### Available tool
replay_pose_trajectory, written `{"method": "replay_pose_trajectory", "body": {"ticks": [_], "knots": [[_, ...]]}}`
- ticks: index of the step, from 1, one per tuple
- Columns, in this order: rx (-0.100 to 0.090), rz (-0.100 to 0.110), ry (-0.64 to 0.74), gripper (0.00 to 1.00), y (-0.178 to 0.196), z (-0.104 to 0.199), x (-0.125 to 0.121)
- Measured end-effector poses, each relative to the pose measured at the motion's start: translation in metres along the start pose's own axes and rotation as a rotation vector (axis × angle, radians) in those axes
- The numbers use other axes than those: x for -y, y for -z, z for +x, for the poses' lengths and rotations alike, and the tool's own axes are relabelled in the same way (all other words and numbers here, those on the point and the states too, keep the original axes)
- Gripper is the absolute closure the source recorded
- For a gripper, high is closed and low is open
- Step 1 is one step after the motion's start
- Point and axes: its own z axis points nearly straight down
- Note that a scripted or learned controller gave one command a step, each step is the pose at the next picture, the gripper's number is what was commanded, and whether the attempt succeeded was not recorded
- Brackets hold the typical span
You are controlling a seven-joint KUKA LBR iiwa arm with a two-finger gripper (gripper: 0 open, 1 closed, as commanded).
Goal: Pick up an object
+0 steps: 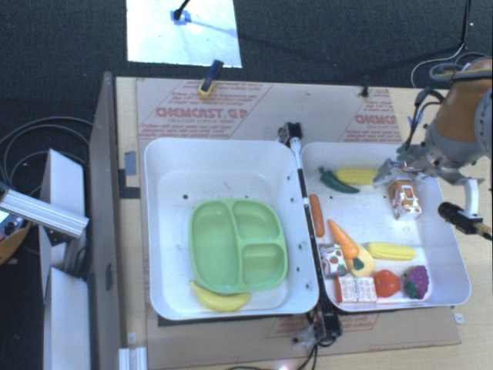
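The right bin (pixel 454 264) holds several toy foods. A green pepper (pixel 335 180) and a yellow piece (pixel 356 176) lie at its back. A small white and orange carton (pixel 404 198) sits near the back right. My gripper (pixel 398 169) hangs just above and behind that carton, close to the right end of the yellow piece. Nothing is seen lifted off the bin floor. Further forward lie a thin orange carrot (pixel 316 214), a fatter carrot (pixel 344 240), a banana (pixel 391 250), a tomato (pixel 387 283) and purple grapes (pixel 416 280).
The left bin (pixel 173 206) holds a green divided plate (pixel 239 245) with a banana (pixel 219 299) at its front edge. A strawberry box (pixel 333 260), a yellow pear (pixel 361 265) and an orange box (pixel 356 289) crowd the right bin's front left. Cables hang by the arm (pixel 462 118).
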Motion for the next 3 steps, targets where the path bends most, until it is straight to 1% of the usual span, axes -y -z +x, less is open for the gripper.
{"method": "replay_pose_trajectory", "body": {"ticks": [1, 2, 3], "knots": [[0.001, -0.001, 0.0, 0.0, -0.003, 0.0, 0.003], [0.008, -0.014, -0.001, 0.0, -0.009, -0.001, 0.008], [0.012, -0.023, -0.001, 1.0, 0.007, -0.004, 0.004]]}}
